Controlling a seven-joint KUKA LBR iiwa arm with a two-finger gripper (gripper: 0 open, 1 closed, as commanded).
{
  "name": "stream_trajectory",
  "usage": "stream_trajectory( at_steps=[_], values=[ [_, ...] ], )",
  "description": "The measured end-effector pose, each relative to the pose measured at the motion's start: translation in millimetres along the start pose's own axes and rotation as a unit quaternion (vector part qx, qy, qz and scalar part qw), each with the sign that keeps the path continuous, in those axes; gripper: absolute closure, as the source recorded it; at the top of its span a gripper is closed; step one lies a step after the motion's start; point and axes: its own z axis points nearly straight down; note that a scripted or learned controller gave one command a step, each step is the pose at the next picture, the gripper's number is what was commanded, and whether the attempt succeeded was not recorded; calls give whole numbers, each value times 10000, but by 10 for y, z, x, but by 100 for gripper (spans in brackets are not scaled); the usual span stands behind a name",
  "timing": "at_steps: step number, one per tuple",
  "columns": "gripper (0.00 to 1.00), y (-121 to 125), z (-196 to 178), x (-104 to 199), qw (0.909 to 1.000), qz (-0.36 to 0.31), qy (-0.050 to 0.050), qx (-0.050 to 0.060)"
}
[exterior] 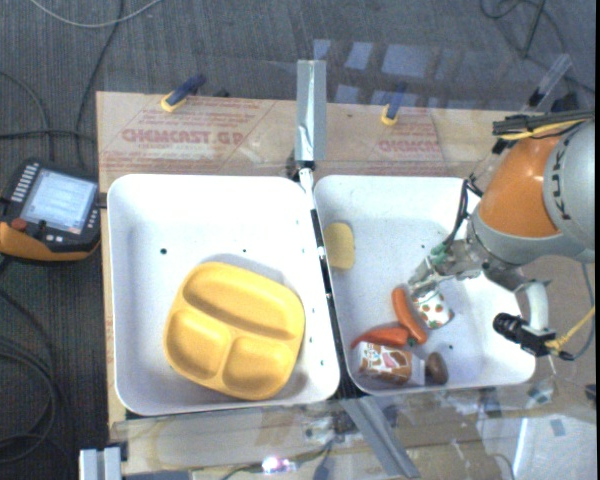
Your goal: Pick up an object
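Seen from the fixed overhead camera, the gripper point(432, 286) hangs low inside the right bin point(380, 208), its metal tip just above a small white object with red and green marks point(435, 313) and right beside an orange carrot-shaped toy point(408, 313). Whether the gripper is spread or pressed together cannot be told at this angle, and nothing can be seen between its tips.

The grey arm point(580, 198) enters from the right of the picture, its orange band point(520, 193) over the bin's right rim, the wrist angled down and toward the bin's centre.

Near the bin's front wall lie a red-and-brown packet point(383, 360), a red piece point(385, 335) touching its top edge, and a dark rounded item point(436, 368) just beside it. A pale yellow oval point(340, 245) rests against the divider side, well apart from the gripper.

The left bin point(150, 218) holds a yellow compartment tray point(235, 328), turned at a slant. Both bins sit on the tabletop point(200, 138), with a teach pendant point(45, 213) on the floor to the picture's left.
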Motion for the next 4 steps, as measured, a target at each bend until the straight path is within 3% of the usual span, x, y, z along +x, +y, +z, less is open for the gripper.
stream_trajectory(
  at_steps=[1,2,3,4],
  values=[
    [0,0,0,0,10000,1,0,1],
    [0,-406,91,-185,10000,-1,6,7],
    [100,-391,-5,-187,10000,-4,-1,-5],
    [100,-225,-1107,355,9952,970,22,96]
  ],
)
